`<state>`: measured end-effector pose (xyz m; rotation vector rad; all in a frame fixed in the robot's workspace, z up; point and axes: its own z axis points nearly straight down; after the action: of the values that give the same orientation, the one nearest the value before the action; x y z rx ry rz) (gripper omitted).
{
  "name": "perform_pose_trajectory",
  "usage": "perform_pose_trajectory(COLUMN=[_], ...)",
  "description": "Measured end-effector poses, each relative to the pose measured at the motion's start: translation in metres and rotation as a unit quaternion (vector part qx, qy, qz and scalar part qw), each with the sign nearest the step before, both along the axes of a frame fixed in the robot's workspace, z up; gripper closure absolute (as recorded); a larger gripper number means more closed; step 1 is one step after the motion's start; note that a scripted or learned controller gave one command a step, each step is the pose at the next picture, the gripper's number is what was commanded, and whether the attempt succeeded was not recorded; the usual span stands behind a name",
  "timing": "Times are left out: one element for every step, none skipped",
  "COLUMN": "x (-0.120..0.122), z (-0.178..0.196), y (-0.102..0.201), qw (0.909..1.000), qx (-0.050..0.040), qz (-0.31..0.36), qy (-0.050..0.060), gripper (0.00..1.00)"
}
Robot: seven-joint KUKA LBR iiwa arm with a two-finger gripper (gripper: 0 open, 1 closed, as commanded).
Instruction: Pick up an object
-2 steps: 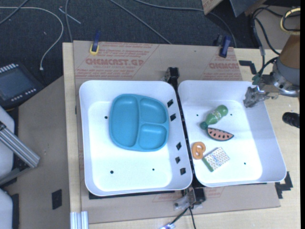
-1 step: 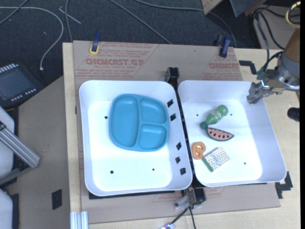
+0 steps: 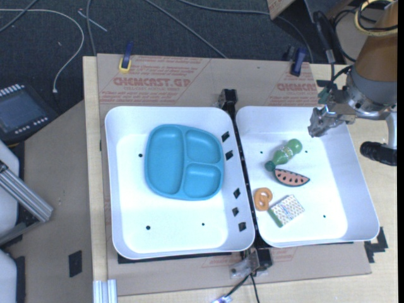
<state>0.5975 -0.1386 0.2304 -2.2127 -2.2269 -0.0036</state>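
The right bin [image 3: 344,188] holds a green bottle-shaped toy [image 3: 284,154], a watermelon slice [image 3: 291,178], an orange pretzel-like ring [image 3: 262,198] and a small patterned packet [image 3: 286,209]. My gripper [image 3: 319,124] hangs over the bin's upper right part, up and to the right of the green toy, with nothing seen in it.
The left bin [image 3: 126,219] bears a blue divided plate [image 3: 184,161]. Black clips run along the seam between the bins [image 3: 235,169]. Blue clamps [image 3: 126,60] hold the cardboard at the bench's back. Cables lie on the floor behind.
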Motion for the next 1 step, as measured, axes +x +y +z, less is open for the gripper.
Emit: perform_pose_trajectory(x=[-0.0056], z=[0.0101], y=[0.0532], qw=[1.0000], qx=[0.0000], qz=[0.000], qy=[0.001], gripper=[1.00])
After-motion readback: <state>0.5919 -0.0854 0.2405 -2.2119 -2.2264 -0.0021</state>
